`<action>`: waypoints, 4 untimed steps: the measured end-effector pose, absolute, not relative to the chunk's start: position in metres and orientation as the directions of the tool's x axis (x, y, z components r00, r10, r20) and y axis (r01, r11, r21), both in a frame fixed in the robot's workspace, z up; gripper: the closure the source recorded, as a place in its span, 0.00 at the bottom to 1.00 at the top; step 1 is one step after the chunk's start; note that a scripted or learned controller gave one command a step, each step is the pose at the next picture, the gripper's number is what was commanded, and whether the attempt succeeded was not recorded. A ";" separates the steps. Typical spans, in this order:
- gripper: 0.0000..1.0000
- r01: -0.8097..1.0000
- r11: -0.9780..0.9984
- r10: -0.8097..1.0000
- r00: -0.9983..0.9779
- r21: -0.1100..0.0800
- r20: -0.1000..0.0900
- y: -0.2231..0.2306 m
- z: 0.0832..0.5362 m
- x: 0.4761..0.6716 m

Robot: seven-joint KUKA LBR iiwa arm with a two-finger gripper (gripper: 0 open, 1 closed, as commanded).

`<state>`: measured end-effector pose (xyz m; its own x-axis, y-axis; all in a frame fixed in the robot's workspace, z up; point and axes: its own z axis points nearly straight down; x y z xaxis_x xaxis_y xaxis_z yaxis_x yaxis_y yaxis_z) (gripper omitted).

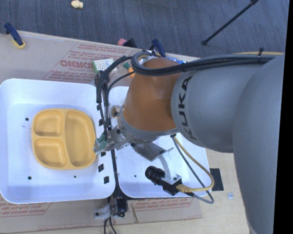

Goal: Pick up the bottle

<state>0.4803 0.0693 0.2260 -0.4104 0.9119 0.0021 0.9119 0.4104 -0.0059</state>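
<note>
bins (15, 130): smooth white plastic | divided tray (63, 138): matt yellow plastic | bench (66, 53): printed cardboard

Single fixed overhead camera, slanting onto both bins (5, 129).

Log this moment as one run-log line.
arm: reaching over right bin | gripper: hidden under wrist | left bin: yellow divided tray | bottle: cannot tell

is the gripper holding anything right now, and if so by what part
Cannot be told. The arm hangs over the divide between the two bins, covering what lies beneath; the bottle can't be made out. The yellow tray lies untouched.
</note>
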 end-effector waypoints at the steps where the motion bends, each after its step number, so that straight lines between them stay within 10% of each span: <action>1: 1.00 0.984 0.176 0.984 -0.176 -0.002 -0.001 0.100 0.290 0.476; 2: 1.00 0.998 0.065 0.998 -0.065 -0.005 -0.001 0.041 0.229 0.476; 3: 1.00 0.977 0.214 0.977 -0.214 -0.001 0.000 -0.001 0.276 0.477; 4: 1.00 0.987 0.163 0.987 -0.163 -0.006 0.001 0.030 0.195 0.475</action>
